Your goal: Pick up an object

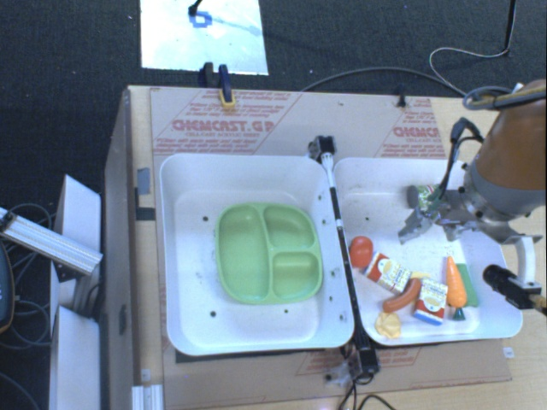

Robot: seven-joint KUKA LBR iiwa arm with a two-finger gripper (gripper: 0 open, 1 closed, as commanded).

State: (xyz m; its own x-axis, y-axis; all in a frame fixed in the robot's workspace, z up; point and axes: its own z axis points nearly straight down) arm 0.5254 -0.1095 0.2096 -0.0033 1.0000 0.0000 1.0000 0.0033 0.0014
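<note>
The right bin (376, 173) holds several small toy foods: a red tomato (361, 249), a red and yellow box (389, 272), a brown sausage (402, 296), a second small box (431, 299), an orange carrot (455, 284) and a yellow piece (388, 325). My gripper (432, 227) hangs over the bin's middle, just behind the boxes and right of the tomato. Its fingers are spread open and nothing sits between them.
The left bin (175, 229) holds a green divided plate (269, 253). A black rod (338, 220) runs along the seam between the bins. A black part (508, 287) juts over the right bin's right rim. Cables trail behind the bench.
</note>
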